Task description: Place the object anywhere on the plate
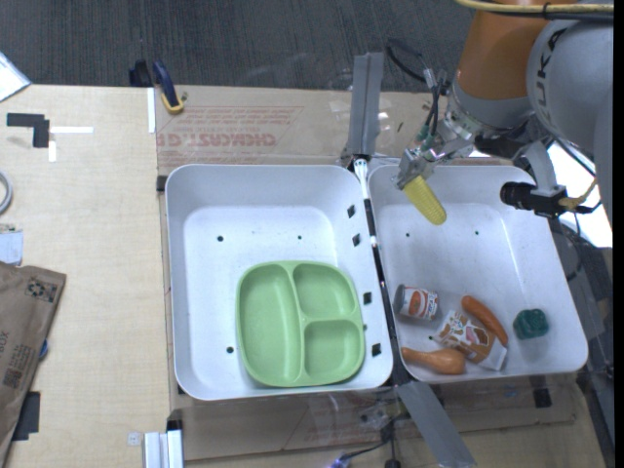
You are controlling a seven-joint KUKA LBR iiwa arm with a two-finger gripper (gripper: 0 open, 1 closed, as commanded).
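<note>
A yellow corn cob (pixel 427 201) hangs tilted over the back left corner of the right bin (pixel 546 261). Its upper end sits between the fingers of my gripper (pixel 413 172), which is shut on it. The grey arm with its orange band reaches down from the upper right. The green plate (pixel 263 310), with three compartments, lies in the front half of the left bin (pixel 195 222), down and to the left of the corn.
At the front of the right bin lie a small can (pixel 419 303), an orange sausage (pixel 485 318), a printed packet (pixel 466 337), an orange carrot-like piece (pixel 436 361) and a dark green lump (pixel 530 324). A raised divider (pixel 370 252) separates the bins.
</note>
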